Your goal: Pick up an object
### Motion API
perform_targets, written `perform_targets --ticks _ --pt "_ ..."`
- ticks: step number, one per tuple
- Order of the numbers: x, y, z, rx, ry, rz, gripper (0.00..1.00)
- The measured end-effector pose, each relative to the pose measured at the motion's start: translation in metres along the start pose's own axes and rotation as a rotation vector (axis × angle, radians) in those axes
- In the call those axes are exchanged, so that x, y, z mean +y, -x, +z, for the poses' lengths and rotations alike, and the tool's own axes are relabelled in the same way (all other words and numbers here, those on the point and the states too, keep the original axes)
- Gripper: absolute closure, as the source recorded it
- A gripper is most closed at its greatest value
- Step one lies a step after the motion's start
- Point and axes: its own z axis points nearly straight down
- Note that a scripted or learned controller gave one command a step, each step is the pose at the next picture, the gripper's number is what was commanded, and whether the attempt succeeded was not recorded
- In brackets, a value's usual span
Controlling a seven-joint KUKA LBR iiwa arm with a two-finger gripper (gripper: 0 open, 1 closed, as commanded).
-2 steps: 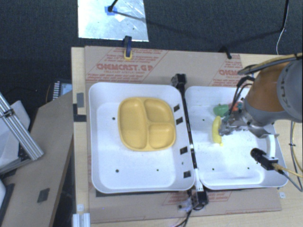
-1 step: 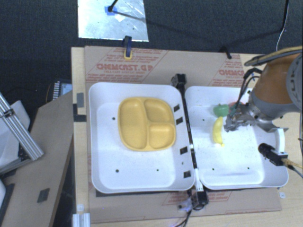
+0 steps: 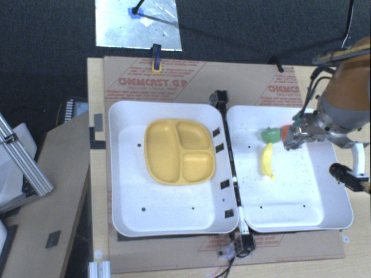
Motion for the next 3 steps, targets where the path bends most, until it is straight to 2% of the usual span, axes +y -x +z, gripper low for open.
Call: perform_targets --ticks 1,2,3 --pt "0.012 -0.003 -0.057 0.0 0.0 -0.001 1.0" --pt "0.016 -0.057 -0.056 0.002 -0.006 -0.005 1.0" --pt "0.029 -0.102 -0.036 0.003 -0.008 -0.004 1.0"
